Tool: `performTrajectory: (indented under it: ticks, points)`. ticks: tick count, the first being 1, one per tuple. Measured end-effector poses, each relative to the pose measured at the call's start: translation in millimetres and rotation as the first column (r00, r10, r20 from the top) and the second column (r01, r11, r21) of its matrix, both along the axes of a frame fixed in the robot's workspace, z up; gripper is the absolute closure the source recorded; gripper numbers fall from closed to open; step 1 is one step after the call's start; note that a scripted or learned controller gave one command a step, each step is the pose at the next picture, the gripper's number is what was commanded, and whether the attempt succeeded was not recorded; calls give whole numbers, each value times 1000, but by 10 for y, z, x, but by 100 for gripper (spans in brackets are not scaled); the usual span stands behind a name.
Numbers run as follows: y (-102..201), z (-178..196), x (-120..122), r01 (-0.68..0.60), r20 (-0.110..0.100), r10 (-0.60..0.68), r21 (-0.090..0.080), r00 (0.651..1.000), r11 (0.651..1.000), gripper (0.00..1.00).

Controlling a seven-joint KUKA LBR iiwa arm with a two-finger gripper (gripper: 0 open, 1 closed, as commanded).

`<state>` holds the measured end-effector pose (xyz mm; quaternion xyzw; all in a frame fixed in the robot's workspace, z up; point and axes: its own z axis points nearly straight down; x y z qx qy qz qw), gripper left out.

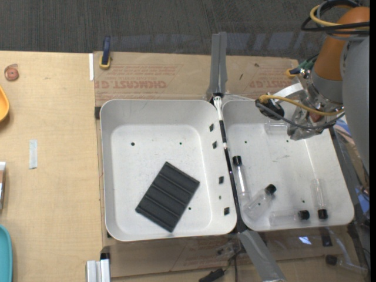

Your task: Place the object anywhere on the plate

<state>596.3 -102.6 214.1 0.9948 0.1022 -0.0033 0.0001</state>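
Flat ribbed blk slab (168,196), rectangular.

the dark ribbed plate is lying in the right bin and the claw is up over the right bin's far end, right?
Not quite. The camera view shows the dark ribbed plate lying in the left bin, not the right one. The rest stands: the claw is over the far end of the right bin.

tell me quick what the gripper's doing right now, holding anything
Gripper: over the right bin; grip state cannot be told.
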Motion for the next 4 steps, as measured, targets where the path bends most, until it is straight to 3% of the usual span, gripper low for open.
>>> performTrajectory:
  ticks: [1,2,3,4]
  points:
    - [745,942,336,-86,3,86,0,996,996,100]
    - [1425,752,287,-156,3,156,0,988,988,100]
    - [2052,729,-272,-250,3,250,0,968,968,100]
    - [1937,1003,207,-817,1,817,3,576,576,100]
